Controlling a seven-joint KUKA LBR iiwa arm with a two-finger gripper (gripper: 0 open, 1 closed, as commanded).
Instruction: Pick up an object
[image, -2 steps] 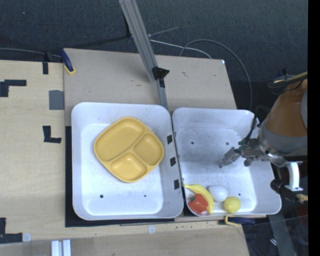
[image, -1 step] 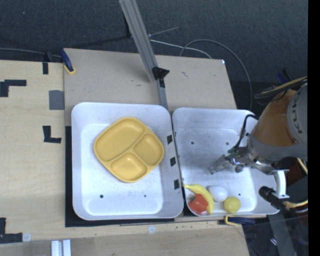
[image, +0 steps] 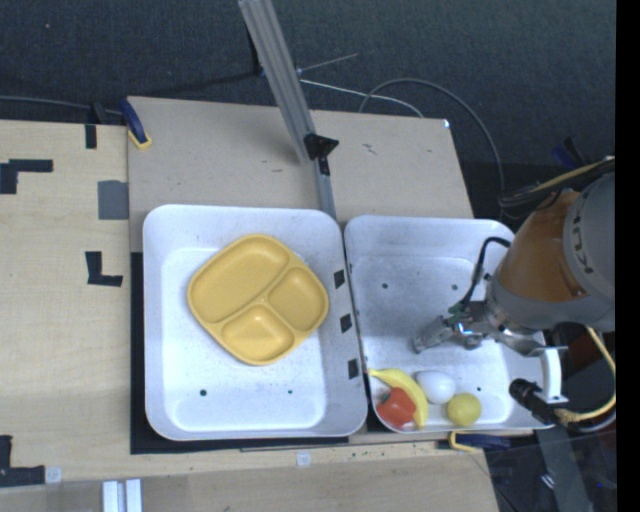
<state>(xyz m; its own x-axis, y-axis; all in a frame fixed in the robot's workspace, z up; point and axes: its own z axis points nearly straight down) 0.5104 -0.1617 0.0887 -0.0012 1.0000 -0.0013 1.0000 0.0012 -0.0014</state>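
Camera view, read from its left side: bare tan worktop with a few dark tape marks, then two white bins side by side. One left bin holds one yellow divided plate with three compartments, lying flat and turned at a slant, in the bin's upper middle. A grey pole runs down from the top edge and ends at the seam between the bins.

One right bin comes next. Four small things cluster against its near wall: one yellow banana curving over one red tomato-like fruit, one white egg-shaped ball just beside them, and one small yellow round fruit beside that. The banana and the red fruit touch; the white ball sits between the banana and the yellow fruit.

My tool hangs over the middle of this bin, above the cluster and apart from it, pointing leftward. Nothing sits between its fingers, and I cannot tell how wide they stand.

My arm reaches in from the right edge, orange band above the wrist, bent down toward the bin.
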